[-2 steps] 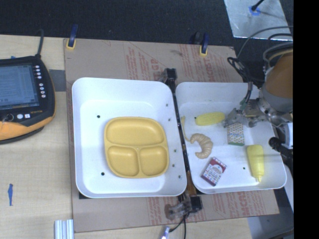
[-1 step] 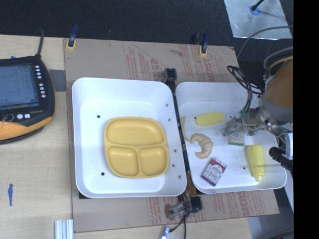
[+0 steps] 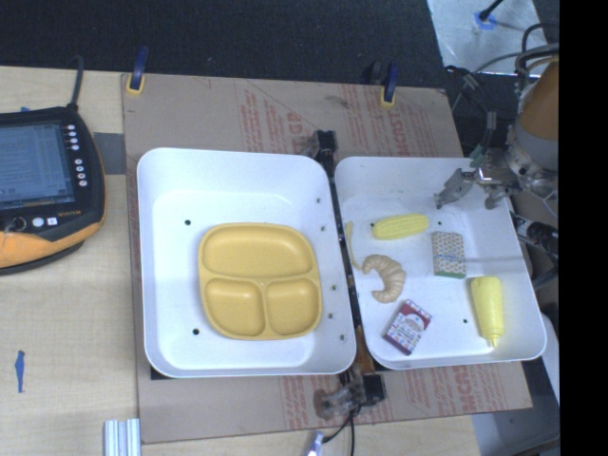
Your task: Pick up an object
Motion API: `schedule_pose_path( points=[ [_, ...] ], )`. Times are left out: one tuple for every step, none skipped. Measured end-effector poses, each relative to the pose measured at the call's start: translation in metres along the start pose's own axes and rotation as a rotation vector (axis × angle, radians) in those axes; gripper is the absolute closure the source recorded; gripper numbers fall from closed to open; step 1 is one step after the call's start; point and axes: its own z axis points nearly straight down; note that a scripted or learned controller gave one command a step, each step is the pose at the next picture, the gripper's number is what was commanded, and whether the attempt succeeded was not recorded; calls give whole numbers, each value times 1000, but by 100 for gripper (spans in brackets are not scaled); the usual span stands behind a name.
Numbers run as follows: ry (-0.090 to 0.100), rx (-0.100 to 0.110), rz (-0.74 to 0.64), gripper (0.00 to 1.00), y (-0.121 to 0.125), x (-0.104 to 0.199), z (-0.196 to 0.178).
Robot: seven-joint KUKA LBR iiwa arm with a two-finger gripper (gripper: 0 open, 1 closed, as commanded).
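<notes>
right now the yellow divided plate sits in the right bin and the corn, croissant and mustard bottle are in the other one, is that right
Not quite. The yellow divided plate sits in the left bin, not the right one. The corn, croissant and mustard bottle are in the other one, the right bin, as the camera view shows.

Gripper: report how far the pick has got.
Done: nothing lifted. The corn cob, croissant, green-grey packet, red packet and yellow bottle all lie in the right white bin. In hand: the two-finger gripper sits open over the bin's far corner. Left: descend, grasp, lift.
</notes>
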Motion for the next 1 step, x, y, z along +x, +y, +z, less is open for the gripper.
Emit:
schedule_pose_path(
  points=[
    [0,6,-1,0,-65,25,59]
  ],
)
